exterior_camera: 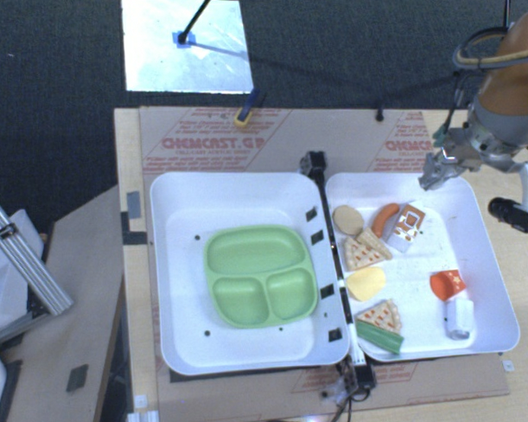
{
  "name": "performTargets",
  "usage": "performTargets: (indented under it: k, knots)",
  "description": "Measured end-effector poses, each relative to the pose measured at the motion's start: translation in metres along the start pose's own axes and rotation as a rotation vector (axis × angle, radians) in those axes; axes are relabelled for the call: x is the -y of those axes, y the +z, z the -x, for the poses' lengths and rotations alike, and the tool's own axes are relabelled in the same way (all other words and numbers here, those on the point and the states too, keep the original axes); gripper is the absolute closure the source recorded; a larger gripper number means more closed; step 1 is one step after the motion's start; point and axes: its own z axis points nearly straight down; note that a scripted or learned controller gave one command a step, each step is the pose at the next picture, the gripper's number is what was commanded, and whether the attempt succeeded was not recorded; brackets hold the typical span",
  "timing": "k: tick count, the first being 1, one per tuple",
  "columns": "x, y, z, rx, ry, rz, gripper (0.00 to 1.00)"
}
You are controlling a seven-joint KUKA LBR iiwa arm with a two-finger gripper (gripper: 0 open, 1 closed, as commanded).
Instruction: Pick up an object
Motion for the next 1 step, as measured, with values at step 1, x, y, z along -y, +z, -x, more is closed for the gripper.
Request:
performTargets:
  k: [1]
  knots:
    - [-0.0059, 0.0079, -0.0472, -0.003, -0.005, -0.006, 1.00]
